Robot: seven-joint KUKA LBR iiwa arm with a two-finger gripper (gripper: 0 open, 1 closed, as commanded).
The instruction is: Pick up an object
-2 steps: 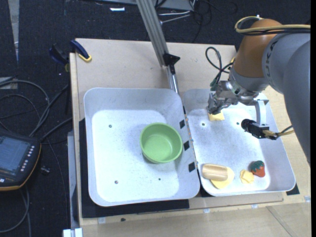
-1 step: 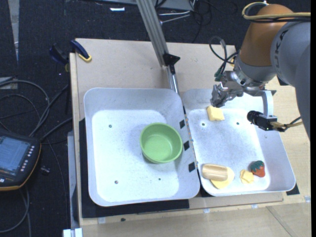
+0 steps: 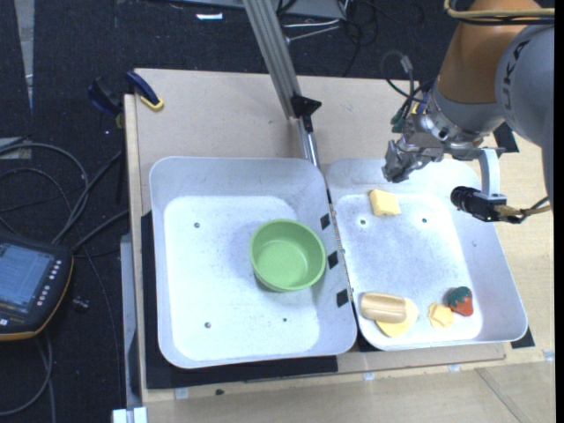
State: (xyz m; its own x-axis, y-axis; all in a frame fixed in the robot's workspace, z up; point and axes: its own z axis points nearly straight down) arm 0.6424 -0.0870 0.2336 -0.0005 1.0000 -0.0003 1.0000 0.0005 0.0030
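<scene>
Fig.: bench w/ two shallow white bins seen from above at a slant. The arm (image 3: 493,51), grey w/ orange band, entered from the upper right of the frame. The gripper (image 3: 398,167) hung at the upper edge of the right bin (image 3: 493,263), tip pointing down-left; whether its fingers stood wide or narrow could not be told, and nothing was seen between them. A pale yellow block (image 3: 384,203) lay just below the gripper, near it but apart, in the upper-left part of the right bin. Along that bin's lower edge lay a tan, bread-like piece (image 3: 384,307) on a yellow piece (image 3: 398,324), then a small yellow chunk (image 3: 441,315) touching a red-and-green, strawberry-like item (image 3: 460,300). The left bin (image 3: 176,201) held a green bowl (image 3: 287,255), upright, right of centre. A handheld pendant (image 3: 26,287) lay at the left edge of the frame, off the bench.
</scene>
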